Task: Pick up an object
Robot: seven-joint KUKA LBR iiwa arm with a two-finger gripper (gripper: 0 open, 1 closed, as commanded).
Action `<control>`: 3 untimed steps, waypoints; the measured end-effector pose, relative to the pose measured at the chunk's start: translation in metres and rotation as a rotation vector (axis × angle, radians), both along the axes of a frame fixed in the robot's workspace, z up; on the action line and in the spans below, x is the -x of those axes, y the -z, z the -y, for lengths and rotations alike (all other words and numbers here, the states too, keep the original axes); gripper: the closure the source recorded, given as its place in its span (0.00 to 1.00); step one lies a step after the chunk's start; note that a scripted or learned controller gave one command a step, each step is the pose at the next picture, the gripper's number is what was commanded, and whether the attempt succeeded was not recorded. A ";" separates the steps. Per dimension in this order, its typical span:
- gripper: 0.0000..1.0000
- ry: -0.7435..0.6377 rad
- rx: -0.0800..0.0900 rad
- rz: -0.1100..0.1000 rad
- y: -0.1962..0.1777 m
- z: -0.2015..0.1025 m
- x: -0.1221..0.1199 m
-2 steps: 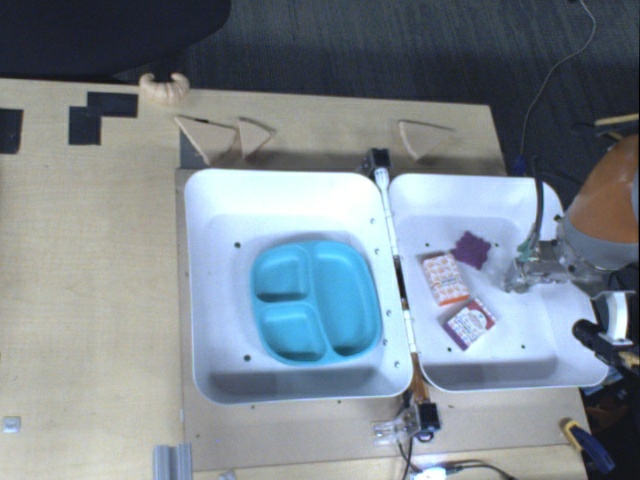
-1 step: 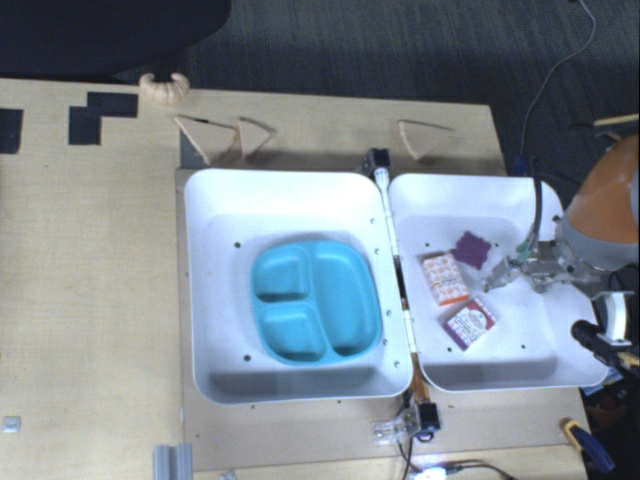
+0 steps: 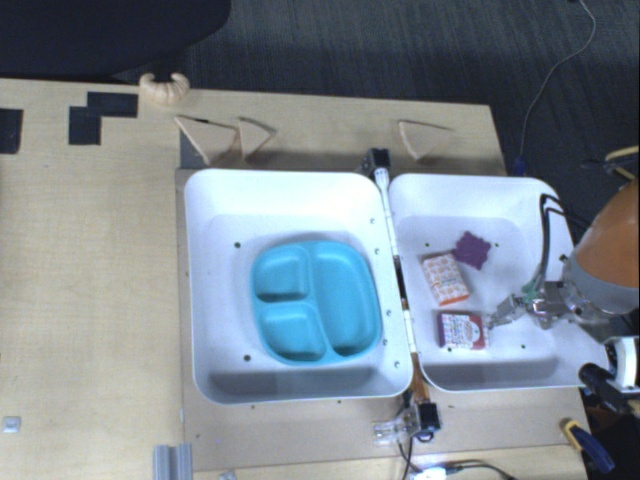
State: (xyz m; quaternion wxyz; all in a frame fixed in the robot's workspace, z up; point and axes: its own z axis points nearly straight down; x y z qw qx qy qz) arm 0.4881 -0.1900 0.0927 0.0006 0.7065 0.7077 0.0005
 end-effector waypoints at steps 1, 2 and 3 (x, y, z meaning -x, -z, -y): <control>1.00 -0.001 0.000 0.004 -0.011 -0.001 -0.002; 1.00 -0.003 0.000 0.002 -0.020 -0.040 -0.056; 1.00 -0.002 0.001 0.005 0.005 -0.001 -0.077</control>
